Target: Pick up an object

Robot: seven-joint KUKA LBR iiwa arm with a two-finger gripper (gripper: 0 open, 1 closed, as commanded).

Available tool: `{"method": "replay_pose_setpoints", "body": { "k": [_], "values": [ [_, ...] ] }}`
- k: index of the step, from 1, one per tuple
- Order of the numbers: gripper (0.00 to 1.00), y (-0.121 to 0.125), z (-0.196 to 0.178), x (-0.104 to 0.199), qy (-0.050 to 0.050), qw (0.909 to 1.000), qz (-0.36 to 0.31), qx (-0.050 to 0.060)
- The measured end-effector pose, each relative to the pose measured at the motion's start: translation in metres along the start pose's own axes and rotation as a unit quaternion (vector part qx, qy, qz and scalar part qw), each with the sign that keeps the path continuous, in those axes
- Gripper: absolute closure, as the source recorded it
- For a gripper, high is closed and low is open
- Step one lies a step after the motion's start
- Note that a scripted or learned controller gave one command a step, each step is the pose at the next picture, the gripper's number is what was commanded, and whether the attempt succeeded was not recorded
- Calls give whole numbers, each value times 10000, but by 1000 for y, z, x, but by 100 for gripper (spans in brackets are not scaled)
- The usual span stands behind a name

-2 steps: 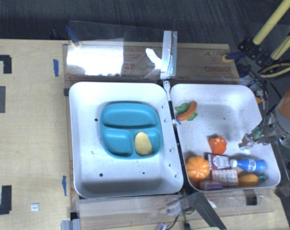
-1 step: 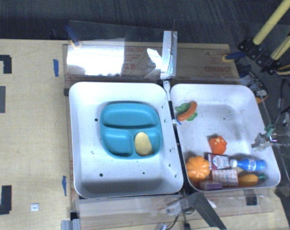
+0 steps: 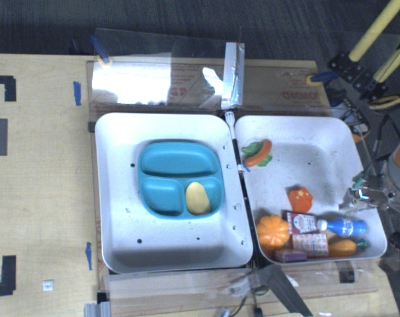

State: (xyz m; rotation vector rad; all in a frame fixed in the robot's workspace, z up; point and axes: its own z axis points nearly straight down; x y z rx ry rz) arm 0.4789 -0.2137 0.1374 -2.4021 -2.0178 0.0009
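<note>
The right bin (image 3: 319, 137) holds several toys. An orange and green carrot (image 3: 257, 152) lies near its far left corner. A red tomato (image 3: 300, 199) sits mid-bin, with an orange pumpkin (image 3: 273, 232) in front of it. A bottle (image 3: 325, 226) with a red label and a blue end lies along the near wall, and beside it is a second red-labelled item (image 3: 312, 244) with an orange end. My gripper (image 3: 360, 193) is at the bin's right rim, just above and to the right of the bottle's blue end. No object shows in it.
The left bin (image 3: 114, 197) holds a blue compartment tray (image 3: 176, 167) with a yellow egg-shaped toy (image 3: 198, 197) in its near right compartment. A clear plastic panel (image 3: 166, 74) stands behind the bins. Cables and yellow bars (image 3: 378, 25) are at the far right.
</note>
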Motion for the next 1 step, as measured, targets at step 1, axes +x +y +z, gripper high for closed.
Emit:
{"method": "replay_pose_setpoints", "body": {
  "k": [1],
  "values": [
    [0,0,0,1,4,10000,-2,-6]
  ]
}}
